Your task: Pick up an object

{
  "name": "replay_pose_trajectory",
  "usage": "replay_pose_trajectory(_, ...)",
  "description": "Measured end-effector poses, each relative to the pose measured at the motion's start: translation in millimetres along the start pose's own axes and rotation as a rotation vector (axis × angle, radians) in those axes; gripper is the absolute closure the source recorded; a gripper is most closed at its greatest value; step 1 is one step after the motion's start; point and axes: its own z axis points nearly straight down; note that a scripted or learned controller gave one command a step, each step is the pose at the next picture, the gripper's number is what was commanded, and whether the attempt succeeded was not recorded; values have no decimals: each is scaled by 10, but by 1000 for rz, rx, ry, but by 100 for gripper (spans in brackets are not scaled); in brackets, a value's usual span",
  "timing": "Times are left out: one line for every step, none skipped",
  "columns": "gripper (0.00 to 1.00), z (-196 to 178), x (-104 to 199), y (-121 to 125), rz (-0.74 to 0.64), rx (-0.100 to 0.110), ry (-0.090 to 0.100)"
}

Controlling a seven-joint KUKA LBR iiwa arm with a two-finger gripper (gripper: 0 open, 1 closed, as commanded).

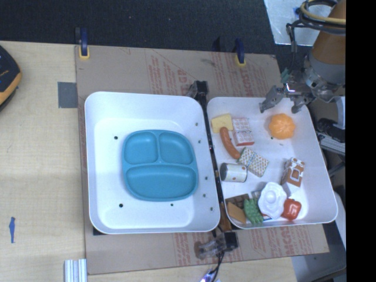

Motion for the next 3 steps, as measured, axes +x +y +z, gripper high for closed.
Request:
replay_pose_trajectory(0,640,-466,-15,3,6,-1)
replay_pose_trajectory(0,1073,-433,-6,-3,5,0)
replay_pose_trajectory(100,930,-441,8,-5,2,-1)
